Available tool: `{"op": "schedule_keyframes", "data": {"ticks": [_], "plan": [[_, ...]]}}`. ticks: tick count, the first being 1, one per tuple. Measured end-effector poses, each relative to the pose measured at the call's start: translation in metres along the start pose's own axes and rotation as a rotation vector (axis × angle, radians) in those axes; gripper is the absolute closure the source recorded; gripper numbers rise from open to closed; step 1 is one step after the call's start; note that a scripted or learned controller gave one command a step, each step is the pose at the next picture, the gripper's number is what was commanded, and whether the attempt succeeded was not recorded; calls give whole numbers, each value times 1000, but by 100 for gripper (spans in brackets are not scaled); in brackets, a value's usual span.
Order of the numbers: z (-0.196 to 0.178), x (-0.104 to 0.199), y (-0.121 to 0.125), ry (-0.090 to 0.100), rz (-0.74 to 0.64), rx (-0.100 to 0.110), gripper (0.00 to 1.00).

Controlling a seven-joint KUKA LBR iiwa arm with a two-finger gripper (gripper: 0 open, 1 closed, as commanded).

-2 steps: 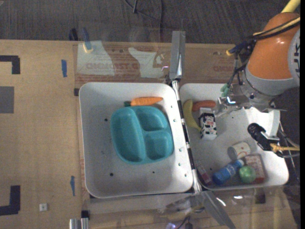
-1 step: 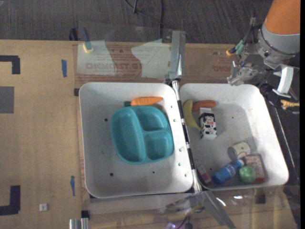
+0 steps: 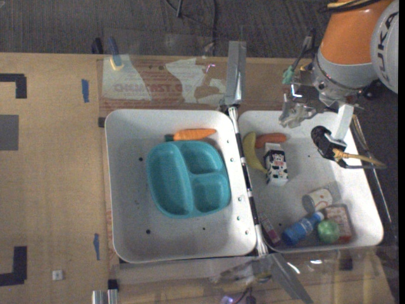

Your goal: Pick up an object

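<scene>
Jaws (image 3: 296,114) — spread or pressed, I cannot tell — hang just above-right of the sausage (image 3: 274,138) and banana (image 3: 252,152).

Arm (image 3: 364,27) cut off by top and right edges; end effector (image 3: 296,114) finger state indiscernible.

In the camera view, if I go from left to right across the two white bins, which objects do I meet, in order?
Teal divided tray → carrot → banana → small cow-patterned carton → blue bottle → green ball. The gripper hangs over the right bin's far edge.
</scene>
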State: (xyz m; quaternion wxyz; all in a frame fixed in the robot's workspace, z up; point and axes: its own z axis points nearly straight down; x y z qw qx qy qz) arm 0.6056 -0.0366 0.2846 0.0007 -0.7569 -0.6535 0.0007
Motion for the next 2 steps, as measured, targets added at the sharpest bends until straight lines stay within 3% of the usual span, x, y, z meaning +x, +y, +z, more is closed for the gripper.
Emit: {"op": "schedule_keyframes", "data": {"ticks": [1, 2], "plan": [[-132, 36, -46, 0, 124, -3, 100], [-16, 98, -35, 0, 111, 0, 100]]}}
